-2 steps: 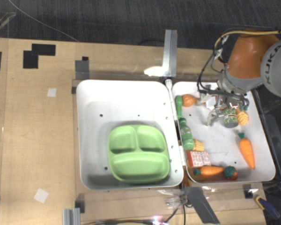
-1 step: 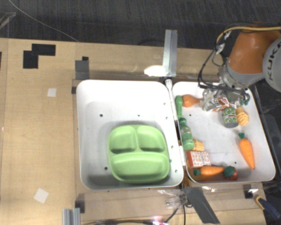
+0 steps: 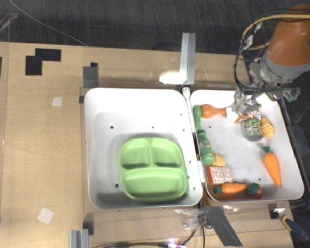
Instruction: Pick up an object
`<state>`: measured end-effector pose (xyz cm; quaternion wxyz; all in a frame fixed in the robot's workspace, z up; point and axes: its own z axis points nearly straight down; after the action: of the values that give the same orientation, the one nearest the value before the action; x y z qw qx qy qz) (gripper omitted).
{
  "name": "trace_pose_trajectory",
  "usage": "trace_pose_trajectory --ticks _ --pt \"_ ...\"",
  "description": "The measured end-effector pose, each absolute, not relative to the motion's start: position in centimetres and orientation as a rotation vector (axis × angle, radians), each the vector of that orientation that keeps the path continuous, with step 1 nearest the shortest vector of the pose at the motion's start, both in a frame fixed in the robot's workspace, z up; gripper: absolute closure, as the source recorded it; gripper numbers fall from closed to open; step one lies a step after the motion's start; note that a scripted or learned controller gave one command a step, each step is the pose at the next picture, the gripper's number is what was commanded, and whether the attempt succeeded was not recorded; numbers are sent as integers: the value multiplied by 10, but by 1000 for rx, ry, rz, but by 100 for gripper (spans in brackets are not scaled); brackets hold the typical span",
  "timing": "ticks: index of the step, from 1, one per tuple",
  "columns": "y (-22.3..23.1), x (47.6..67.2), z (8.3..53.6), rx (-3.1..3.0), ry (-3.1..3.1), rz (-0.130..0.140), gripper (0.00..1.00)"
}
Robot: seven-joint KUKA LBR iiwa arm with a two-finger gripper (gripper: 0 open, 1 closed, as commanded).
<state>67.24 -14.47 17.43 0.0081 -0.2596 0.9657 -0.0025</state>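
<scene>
Camera view: gripper (image 3: 246,106) low in right white bin (image 3: 292,187) above small green-labelled can (image 3: 254,128); finger state unclear; nothing lifted, pick pending.

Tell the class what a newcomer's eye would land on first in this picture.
The green tray in the left bin stands out most. Next comes the clutter of toy food along the right bin's edges, such as the carrot near its right wall. The claw hangs over that bin's upper part, above a small can.
</scene>
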Motion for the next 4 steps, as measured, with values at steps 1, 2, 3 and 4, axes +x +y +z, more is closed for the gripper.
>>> trace_pose_trajectory --ticks 1,2,3,4 --pt "-183 671 205 -975 2973 -8 100" --pt "-205 671 223 -1222 2881 -7 100" --pt "-194 671 158 -1671 2651 -3 100" --pt "-204 672 157 -1930 2466 -10 100"
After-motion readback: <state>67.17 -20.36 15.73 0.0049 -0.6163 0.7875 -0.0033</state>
